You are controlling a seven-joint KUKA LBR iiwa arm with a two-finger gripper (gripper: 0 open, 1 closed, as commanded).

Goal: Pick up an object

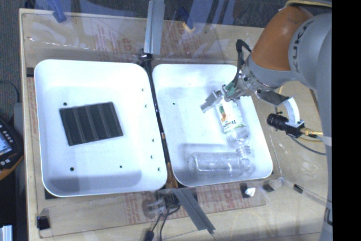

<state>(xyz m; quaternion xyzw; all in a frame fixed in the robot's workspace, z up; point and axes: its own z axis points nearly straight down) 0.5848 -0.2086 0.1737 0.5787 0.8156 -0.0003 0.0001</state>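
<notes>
In the right bin (175,121) lie two clear plastic bottles. One small bottle with a white and orange label (231,121) lies lengthwise near the bin's right side. A larger clear bottle (217,162) lies across the bin's front. My gripper (217,97) hangs over the right bin, just above the top end of the labelled bottle, with its grey fingers pointing left and down. The left bin (51,82) holds a dark ribbed rectangular slab (91,123).
A metal divider bar (152,25) stands at the back between the bins. The arm's grey and orange body (287,45) overhangs the right bin's back right corner. A black cable fitting (285,122) sits beside the bin's right rim.
</notes>
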